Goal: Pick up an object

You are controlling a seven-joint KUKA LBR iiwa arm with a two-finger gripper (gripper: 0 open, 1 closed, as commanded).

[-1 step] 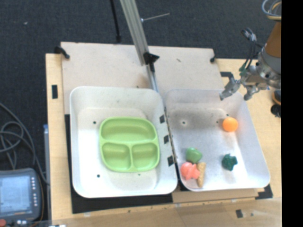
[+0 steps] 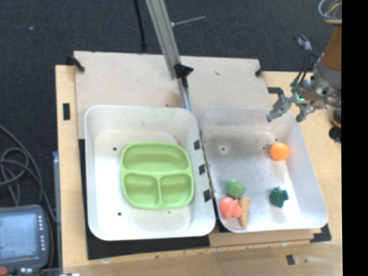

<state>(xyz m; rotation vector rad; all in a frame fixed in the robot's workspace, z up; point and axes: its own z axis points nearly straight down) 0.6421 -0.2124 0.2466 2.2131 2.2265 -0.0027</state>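
Two white bins are sitting side by side on the tabletop [image 2: 69, 154]. The left bin [image 2: 103, 131] is holding a green divided plate [image 2: 156, 175], lying flat near its middle. In the right bin [image 2: 310, 177], four small objects are lying on the floor: a pink toy [image 2: 229, 208] and a tan cone-like piece [image 2: 245, 210] touching each other at the near-left corner, a green lump [image 2: 235, 188] just beyond them, a dark teal piece [image 2: 279, 196] to their right, and an orange ball [image 2: 279, 151] farther back, well apart from the rest. The gripper [image 2: 292, 109] is hovering over the far right edge of that bin, jaws spread and nothing between them.

Judging from this, the step in hand is the approach. The orange ball looks the best target: nearest the gripper and standing alone. Centring the jaws over it before descending matters, since a ball will likely be rolling off a glancing touch. The clustered pieces near the corner seem riskier, being crowded against the bin wall.
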